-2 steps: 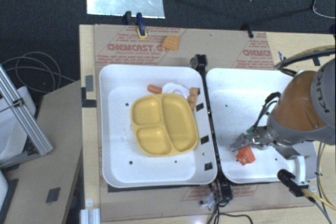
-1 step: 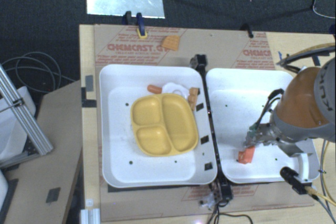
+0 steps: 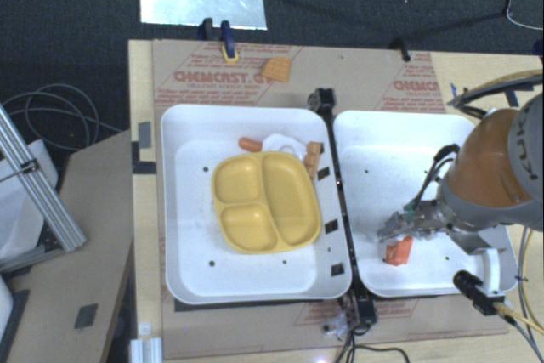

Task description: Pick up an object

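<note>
A small orange-red object (image 3: 397, 251) lies on the floor of the right bin (image 3: 382, 157), near its front. My gripper (image 3: 402, 227) hangs directly over it, reaching in from the right, with its tip at or just above the object's top edge. The left bin (image 3: 191, 268) holds a yellow divided plate (image 3: 265, 201). Behind the plate lie a small orange sausage-shaped piece (image 3: 250, 144), a white piece (image 3: 283, 145) and a brown block (image 3: 314, 157).
The grey and orange arm (image 3: 493, 174) covers the right side of the right bin. A black divider (image 3: 334, 183) runs between the bins. On the cardboard behind them are a tan square piece (image 3: 276, 69) and a clamp (image 3: 228, 42).
</note>
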Robot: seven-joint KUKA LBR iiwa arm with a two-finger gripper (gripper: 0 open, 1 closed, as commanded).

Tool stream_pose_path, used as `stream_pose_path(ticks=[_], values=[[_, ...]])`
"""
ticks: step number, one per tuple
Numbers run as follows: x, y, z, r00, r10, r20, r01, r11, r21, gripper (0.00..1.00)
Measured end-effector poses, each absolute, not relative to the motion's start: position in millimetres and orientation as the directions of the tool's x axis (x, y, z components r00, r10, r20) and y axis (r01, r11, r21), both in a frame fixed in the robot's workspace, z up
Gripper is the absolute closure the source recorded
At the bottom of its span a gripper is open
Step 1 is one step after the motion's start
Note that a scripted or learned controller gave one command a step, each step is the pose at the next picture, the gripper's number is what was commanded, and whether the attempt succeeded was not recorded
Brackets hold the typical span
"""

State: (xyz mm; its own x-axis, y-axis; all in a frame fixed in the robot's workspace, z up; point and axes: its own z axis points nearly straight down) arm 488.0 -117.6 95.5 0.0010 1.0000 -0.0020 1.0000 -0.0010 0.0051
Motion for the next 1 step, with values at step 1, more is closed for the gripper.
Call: stream_pose_path(ticks=[1], values=[[486.4, -125.0, 84.0, 0.001, 1.0, 0.0, 1.0, -0.001, 0.0, 0.0]])
